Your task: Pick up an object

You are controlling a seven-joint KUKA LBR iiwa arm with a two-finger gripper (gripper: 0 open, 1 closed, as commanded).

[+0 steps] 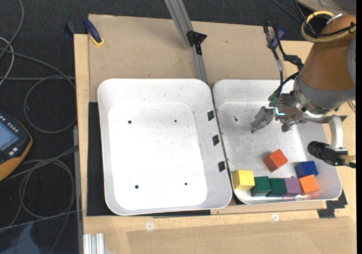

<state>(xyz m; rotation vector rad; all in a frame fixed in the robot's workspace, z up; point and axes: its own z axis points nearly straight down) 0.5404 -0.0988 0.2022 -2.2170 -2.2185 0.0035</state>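
Several small blocks lie in the right bin [237, 90]. A red-orange block [276, 159] sits alone near the bin's middle. Along the front wall stand a yellow block [244, 179], a green block [261, 185], a darker green block [278, 185], a purple block [292, 185] and an orange block [309, 183], with a blue block [305, 168] just behind the orange one. My gripper [275, 122] hangs over the bin's middle, behind the red-orange block and apart from it. It is open, with only bin floor between its fingers.
The left bin [106, 95] lies beside the right one, joined by black clips [215, 140]. A slanted metal post [180, 12] rises behind the bins. Cables and a yellow device [10, 142] lie on the floor at left.
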